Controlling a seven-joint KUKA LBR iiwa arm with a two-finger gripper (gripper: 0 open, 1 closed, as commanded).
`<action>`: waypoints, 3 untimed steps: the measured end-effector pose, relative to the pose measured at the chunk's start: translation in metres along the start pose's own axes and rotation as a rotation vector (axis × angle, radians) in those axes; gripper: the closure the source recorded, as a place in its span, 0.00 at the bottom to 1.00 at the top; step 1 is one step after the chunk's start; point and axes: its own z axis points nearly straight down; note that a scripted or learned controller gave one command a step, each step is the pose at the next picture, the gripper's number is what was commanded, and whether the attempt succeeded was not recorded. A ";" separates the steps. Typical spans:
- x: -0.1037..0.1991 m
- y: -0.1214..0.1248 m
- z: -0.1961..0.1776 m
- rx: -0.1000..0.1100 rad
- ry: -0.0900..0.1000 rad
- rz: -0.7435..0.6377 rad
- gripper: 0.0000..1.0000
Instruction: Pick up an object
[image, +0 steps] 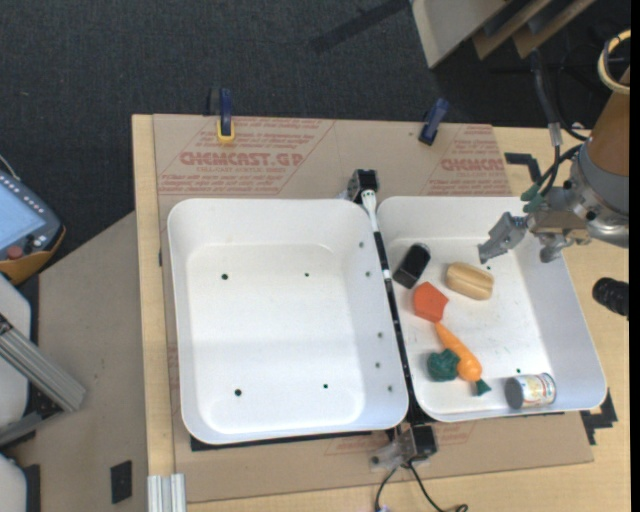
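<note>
Nearest the camera, the front rim of the right bin (560, 400) carries a small metal can (531, 390) lying on its side, with a carrot (458, 351) and its green top (441, 366) just beside it towards the middle. Further back lie an orange-red block (430, 301), a tan bread-roll shape (469, 281) and a black object (411, 265) close to the dividing wall. The left bin (190, 300) shows its bare white floor with a few dark dots. Both bins rest on a cardboard sheet (300, 160) clamped to the table (610, 340). At the far right, the gripper (522, 236) hangs over the back of the right bin, above and to the right of the roll; its jaws stand spread apart with nothing between them. The step in hand appears to be the approach: no object is grasped yet. No single target is fixed by the task; the roll lies closest to the jaws and stands apart from its neighbours, so it seems the likeliest candidate. The next move would call for descending over it, straddling its narrow width, and then closing.
</note>
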 end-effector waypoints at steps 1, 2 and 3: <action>0.011 0.007 0.188 -0.003 0.005 0.003 0.00; 0.010 0.010 0.169 -0.013 0.002 0.001 1.00; 0.073 0.024 0.066 -0.012 0.002 -0.009 1.00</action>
